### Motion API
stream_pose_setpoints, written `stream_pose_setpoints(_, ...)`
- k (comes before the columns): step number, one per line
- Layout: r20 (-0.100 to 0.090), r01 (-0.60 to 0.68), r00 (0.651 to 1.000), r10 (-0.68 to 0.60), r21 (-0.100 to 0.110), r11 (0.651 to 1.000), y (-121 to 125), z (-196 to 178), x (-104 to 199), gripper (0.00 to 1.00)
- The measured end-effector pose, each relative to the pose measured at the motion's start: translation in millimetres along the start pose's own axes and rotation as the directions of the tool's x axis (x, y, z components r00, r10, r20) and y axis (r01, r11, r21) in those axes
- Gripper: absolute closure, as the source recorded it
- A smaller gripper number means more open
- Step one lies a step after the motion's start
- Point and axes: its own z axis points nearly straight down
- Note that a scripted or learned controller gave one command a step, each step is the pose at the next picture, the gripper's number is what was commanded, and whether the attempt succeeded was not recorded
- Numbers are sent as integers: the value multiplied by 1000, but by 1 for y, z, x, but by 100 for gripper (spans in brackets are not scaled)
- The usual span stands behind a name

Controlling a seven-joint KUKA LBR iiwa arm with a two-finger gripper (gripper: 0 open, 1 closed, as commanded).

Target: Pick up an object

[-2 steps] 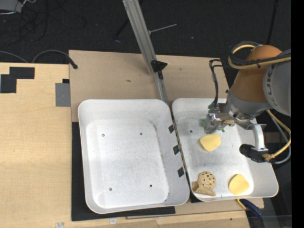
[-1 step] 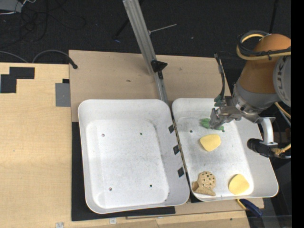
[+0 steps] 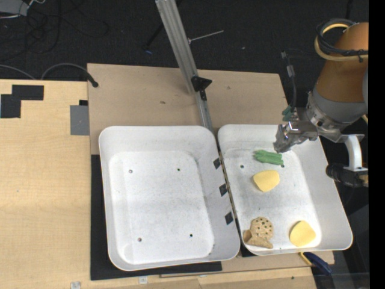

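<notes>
Gripper [image 3: 283,144] hovers at green object [image 3: 268,157], right bin [image 3: 328,179]; jaw state cannot be determined; object appears light, thin, flexible: grasp mid-length

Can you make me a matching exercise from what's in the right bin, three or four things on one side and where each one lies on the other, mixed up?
Things:
1. green piece
2. yellow piece
3. second yellow piece
4. tan cookie-like item

Places in the right bin:
A. near front edge, left side
B. middle
C. front right corner
D. far part, just below the gripper

Pairs: 1-D, 2-B, 3-C, 4-A
</notes>
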Motion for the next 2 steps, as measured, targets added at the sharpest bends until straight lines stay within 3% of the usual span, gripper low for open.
stream_pose_setpoints(2,-3,3,1000,-3,9,1000,3,27,109,100)
